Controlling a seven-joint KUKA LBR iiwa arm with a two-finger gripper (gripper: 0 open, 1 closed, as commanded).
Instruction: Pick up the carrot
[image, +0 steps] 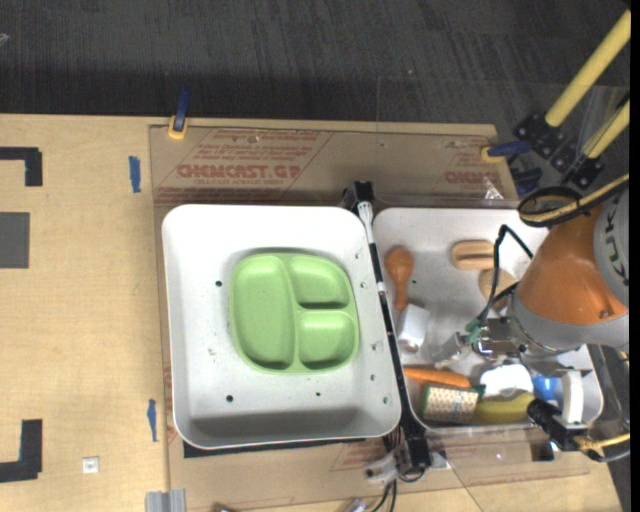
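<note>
The pale wooden desk (80, 330) carries two shallow white plastic bins side by side: the left bin (200, 250) holds a light green divided plastic plate (295, 310), and the right bin (430, 225) holds the clutter. The grey arm with its orange band (570, 280) reaches in over the right bin's middle; its jaws (487, 342) sit low among the objects, and I cannot tell their state. The slim orange carrot (437, 378) lies flat near that bin's front edge, just behind a yellow corn cob (470, 404) and near a small white cup (412, 325). A good grasp probably means straddling the carrot across its width, clear of the corn.
</note>
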